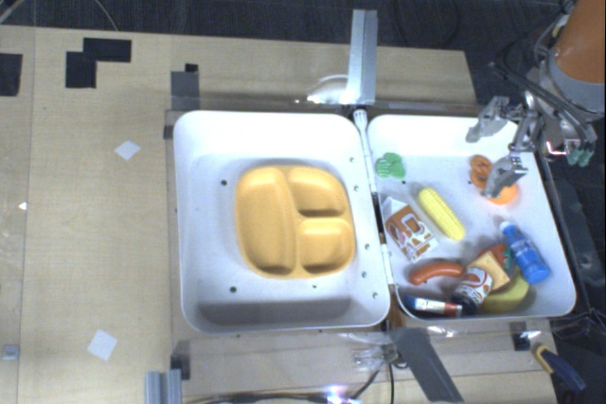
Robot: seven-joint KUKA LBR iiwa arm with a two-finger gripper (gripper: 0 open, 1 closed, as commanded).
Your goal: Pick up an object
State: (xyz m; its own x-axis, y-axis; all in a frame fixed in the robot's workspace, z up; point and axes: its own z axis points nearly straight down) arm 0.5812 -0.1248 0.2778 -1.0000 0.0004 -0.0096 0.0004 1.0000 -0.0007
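The gripper [502, 147] hangs over the far right corner of the right bin [566, 293], its fingers [490, 115] spread apart with nothing between them, one fingertip just above an orange toy [502, 192] beside an orange pretzel-shaped piece [481, 169]. The same bin holds a green toy [389, 166], a yellow corn cob [440, 213], a red-and-white carton [408, 234], a hot dog [435, 272], a blue bottle [525, 254] and a banana [508, 294]. In the left bin [204, 203] lies a yellow divided tray [292, 220].
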